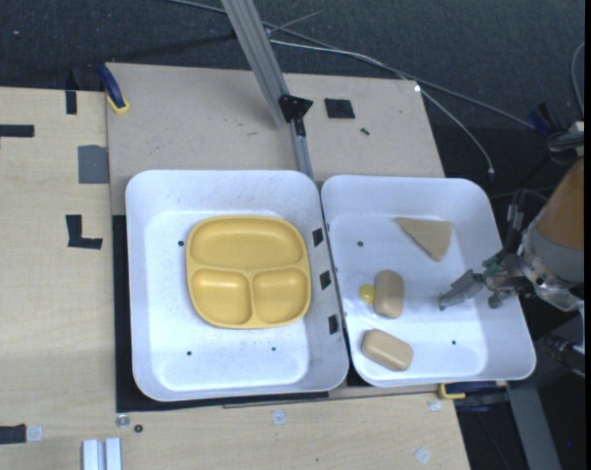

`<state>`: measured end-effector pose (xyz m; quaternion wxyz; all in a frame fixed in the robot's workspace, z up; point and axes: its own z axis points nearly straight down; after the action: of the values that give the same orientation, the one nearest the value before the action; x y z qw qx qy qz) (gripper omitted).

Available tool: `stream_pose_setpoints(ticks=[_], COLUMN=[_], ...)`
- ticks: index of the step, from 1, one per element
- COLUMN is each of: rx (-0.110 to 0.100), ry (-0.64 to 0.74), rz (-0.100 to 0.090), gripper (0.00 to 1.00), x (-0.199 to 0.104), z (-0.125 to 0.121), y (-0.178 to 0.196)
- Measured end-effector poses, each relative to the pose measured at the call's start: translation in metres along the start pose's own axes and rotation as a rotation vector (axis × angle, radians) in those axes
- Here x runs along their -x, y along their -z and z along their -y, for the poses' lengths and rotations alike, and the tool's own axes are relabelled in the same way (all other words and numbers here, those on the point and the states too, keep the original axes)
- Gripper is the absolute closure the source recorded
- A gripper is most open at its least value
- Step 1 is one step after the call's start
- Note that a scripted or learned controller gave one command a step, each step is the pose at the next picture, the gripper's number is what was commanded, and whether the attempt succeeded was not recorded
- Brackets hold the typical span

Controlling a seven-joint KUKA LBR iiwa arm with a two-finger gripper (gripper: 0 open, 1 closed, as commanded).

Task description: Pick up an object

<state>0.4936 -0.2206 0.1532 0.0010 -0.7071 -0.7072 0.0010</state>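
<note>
We look down at a slant on a tan surface (pixel 227 116) carrying two shallow white bins side by side. The robot arm (pixel 560 223), grey with an orange band, reaches in from the right, and its pincer (pixel 459 293) hangs low over the right-hand bin (pixel 472 196), near that bin's right wall. The dark tip of the pincer points left toward the objects, but it is too small and dark for us to tell how far open it is; we see nothing gripped in it. Three tan objects lie in this bin, all apart from the pincer. Just to its left sits a small rounded lump (pixel 388 294) with a yellow bit at its far side. Below and to the left of the pincer lies a pillow-shaped block (pixel 386 350). Above and slightly left of the pincer rests a flat wedge-shaped piece (pixel 426 235). Well to the left of the pincer, the other bin (pixel 159 204) holds a yellow divided tray (pixel 248 269) with three compartments. We judge the task to be at its start: the pincer is over the bin with the objects, yet no object is lifted, so the closing, grasping and raising all remain. We can read no brand, label or writing anywhere.
</note>
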Motion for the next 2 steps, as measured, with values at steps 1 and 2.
stream_pose_setpoints(ticks=[1, 2], rx=[0.000, 0.003], ry=[0.001, 0.000], rz=[0.000, 0.002], gripper=[0.00, 0.00], x=[-0.001, -0.001], z=[-0.010, -0.010], y=[-0.050, -0.067])
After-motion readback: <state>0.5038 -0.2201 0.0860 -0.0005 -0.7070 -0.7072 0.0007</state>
